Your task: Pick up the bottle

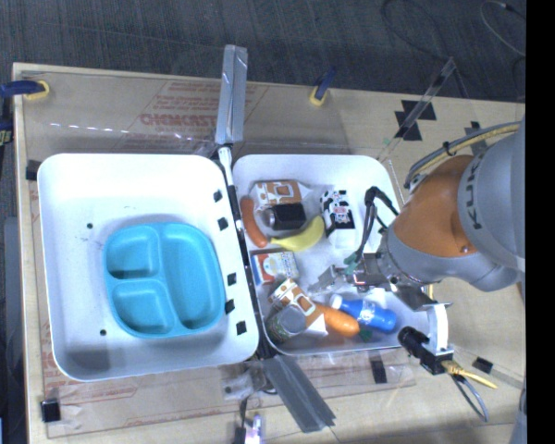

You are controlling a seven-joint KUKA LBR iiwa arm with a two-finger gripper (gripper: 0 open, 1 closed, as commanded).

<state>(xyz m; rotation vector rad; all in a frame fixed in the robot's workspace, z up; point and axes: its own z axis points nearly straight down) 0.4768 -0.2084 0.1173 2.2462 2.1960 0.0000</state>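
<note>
The bottle (363, 319) lies on its side near the front wall of the right bin (379, 169); it looks blue with an orange part toward the left. My gripper (351, 280) reaches in from the right and hovers just behind and above the bottle, amid the clutter. The grey arm with its orange band (430, 229) covers the bin's right side. I see nothing held by the gripper.
The right bin also holds a banana (302, 240), a black item (287, 216), a brown box (277, 192), a black-and-white toy (338, 211), a small carton (279, 266) and a dark can (287, 323). A blue divided tray (162, 276) lies in the left bin (65, 192).
</note>
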